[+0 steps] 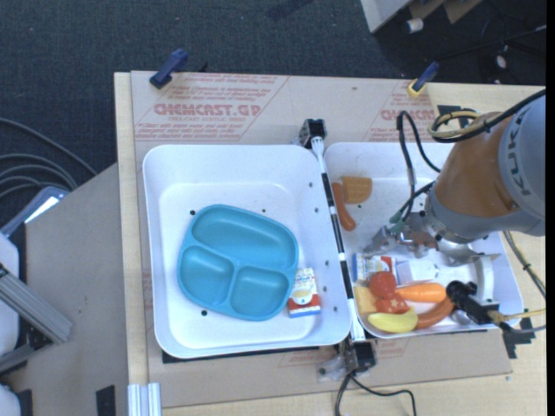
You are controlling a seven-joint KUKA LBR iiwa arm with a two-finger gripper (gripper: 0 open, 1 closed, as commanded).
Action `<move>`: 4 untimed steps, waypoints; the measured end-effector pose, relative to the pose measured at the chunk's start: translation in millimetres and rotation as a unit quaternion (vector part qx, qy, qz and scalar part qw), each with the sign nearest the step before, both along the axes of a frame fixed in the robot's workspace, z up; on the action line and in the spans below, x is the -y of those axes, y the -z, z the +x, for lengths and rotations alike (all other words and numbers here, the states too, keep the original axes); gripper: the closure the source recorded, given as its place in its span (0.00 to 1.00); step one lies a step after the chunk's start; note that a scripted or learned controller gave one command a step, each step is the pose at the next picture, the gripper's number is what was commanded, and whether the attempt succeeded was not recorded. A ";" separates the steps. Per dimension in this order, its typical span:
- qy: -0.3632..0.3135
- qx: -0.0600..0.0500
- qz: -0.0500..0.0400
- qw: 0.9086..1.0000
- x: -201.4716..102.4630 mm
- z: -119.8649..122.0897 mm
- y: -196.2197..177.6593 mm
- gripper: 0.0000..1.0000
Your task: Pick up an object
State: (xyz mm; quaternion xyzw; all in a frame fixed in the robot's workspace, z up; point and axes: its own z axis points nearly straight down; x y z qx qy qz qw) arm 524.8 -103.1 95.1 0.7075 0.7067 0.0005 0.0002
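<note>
A blue three-compartment plastic tray lies in the left white bin; a small carton sits beside its right edge.

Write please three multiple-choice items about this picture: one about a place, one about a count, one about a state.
1. Where does the blue divided plate lie?
A. In the left bin
B. In the right bin
C. On the cardboard outside the bins

2. How many compartments does the plate have?
A. Two
B. Three
C. Five

3. How does the small carton stand to the plate?
A. It lies in a compartment
B. It rests beside the plate's right rim
C. It lies in the other bin

Key: 1 A, the plate sits on the left bin floor. 2 B, one long section and two smaller ones show. 3 B, the carton is on the bin floor at the plate's lower right edge.
</note>
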 end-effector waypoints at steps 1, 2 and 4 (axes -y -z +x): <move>-0.001 0.002 0.002 1.000 5.2 2.1 6.9 0.00; -0.001 0.004 0.002 1.000 4.8 3.4 -3.6 1.00; -0.001 0.000 0.000 1.000 14.5 79.1 10.5 0.00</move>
